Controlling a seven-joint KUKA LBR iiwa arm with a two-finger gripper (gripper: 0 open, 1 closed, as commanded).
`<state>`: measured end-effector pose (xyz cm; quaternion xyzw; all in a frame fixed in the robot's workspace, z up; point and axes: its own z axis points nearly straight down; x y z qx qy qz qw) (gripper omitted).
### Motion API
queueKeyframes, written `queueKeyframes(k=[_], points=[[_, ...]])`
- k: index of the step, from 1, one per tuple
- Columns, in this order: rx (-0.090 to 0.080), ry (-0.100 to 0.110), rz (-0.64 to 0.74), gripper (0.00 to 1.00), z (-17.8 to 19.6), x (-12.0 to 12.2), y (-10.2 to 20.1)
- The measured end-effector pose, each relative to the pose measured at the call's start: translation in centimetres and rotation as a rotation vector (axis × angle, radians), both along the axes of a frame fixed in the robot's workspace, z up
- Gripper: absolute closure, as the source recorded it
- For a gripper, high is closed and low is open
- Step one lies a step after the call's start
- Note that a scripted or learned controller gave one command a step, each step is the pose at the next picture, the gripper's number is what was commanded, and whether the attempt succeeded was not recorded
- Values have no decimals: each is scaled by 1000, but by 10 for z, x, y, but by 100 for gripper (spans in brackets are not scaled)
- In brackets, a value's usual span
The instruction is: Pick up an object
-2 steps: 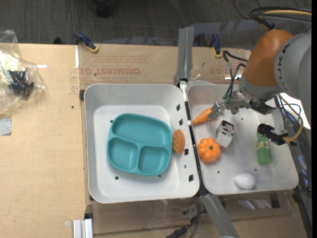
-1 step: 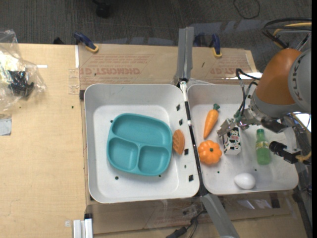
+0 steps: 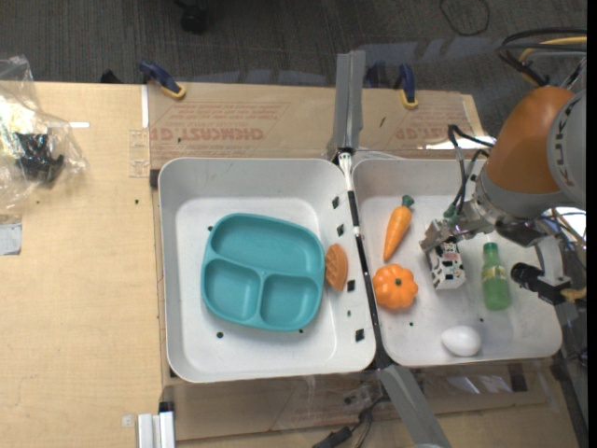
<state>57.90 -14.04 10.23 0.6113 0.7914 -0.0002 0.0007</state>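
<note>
Overhead, the camera view showed the desk (image 3: 75, 278) carrying two white bins side by side. The left bin (image 3: 187, 343) held a teal divided plate (image 3: 264, 272), with a small orange-brown piece (image 3: 336, 266) just beside its right rim. The right bin (image 3: 522, 343) held a carrot (image 3: 397, 229) lying at a slant near the divider, an orange pumpkin (image 3: 395, 287) below it, a white egg (image 3: 461, 341) toward the near edge, a green bottle (image 3: 495, 275) standing to the right, and a small black-and-white spotted toy (image 3: 449, 265) between pumpkin and bottle. The grey arm with its orange band (image 3: 527, 147) reached in from the right, and the claw (image 3: 444, 238) sat low right at the top of the spotted toy. Whether the claw was parted or closed could not be told from this angle.
</note>
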Motion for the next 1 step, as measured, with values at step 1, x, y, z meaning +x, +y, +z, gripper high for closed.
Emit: queueKeyframes(k=[1], points=[[0, 0, 158, 100, 90, 41, 79]])
